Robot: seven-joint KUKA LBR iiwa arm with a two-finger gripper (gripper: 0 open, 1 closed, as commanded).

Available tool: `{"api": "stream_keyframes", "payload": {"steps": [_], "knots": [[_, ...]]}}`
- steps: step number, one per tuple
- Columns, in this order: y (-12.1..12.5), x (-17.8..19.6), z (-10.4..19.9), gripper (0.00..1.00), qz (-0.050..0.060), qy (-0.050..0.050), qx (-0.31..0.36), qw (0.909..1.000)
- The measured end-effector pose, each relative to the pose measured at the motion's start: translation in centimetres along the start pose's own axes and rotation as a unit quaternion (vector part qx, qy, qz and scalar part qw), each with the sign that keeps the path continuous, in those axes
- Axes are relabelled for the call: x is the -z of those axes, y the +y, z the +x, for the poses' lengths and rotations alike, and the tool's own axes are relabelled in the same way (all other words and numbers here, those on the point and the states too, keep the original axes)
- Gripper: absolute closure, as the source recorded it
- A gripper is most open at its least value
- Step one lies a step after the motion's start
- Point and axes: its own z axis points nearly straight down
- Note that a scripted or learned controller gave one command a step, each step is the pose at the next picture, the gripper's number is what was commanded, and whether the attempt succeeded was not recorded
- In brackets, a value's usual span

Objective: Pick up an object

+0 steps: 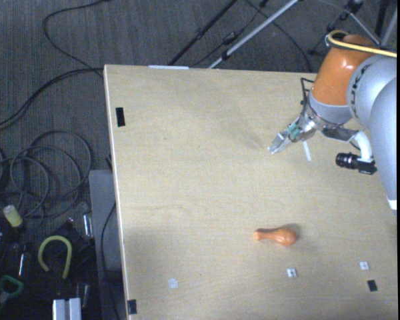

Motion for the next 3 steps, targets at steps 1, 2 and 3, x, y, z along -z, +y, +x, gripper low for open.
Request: {"api": "stream_keyframes", "payload": {"steps": [1,2,3], "knots": [[2.4,6.4,4.5,1.00,0.000,0.002,-0.054,0.9985],[4.2,7.2,8.1,1.00,0.001,0.002,-0.164,0.9864],[4.2,7.2,8.1,0.00,0.001,0.001,-0.164,0.9864]]}}
